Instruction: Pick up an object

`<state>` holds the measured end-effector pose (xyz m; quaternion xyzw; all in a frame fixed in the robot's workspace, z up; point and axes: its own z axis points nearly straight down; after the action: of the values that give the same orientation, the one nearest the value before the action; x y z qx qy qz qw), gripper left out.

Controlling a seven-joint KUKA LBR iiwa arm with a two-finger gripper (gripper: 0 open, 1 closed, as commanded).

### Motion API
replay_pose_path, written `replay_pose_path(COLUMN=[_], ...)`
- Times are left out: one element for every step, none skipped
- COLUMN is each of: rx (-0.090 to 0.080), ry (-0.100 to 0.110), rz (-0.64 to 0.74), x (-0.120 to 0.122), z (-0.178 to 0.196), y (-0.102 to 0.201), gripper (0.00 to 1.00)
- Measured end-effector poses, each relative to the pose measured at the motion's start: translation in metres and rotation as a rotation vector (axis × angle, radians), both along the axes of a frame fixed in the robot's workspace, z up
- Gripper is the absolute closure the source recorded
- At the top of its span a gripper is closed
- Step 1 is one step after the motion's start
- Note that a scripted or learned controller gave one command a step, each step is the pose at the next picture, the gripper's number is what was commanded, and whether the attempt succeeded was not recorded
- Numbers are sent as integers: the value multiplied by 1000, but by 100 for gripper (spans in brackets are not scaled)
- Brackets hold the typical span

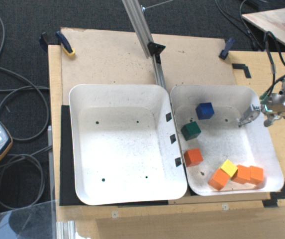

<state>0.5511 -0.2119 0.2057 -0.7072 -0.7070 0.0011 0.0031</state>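
Bench (107,54): light wooden board, filling the centre of the frame, set over dark carpet.

- Left bin (82,113): shallow, white, speckled, centre-left; sits on a black mat (65,153) showing along its left and lower edges.
- Right bin (266,148): shallow, white, centre-right, touching the left bin along its side.
- Metal rail (135,14): slants from top centre down to the gap between the bins.
- Clamp, blue and yellow (65,43): upper left corner of the board.
- Clamp, blue (226,48): upper right.
- Black bracket (242,69): upper right, beyond the right bin.

Lab: clamped bench (107,54), loose cables (13,91).
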Motion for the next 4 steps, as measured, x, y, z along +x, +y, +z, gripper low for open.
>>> replay_pose_path(rx=[-1, 1, 0, -2], ry=[-5, 1, 1, -8], rz=[1, 1, 1, 1], x=[1, -6, -7, -4], z=[3, -53, -106, -92], y=[0, 9, 10, 9], gripper=[0, 0, 0, 100])
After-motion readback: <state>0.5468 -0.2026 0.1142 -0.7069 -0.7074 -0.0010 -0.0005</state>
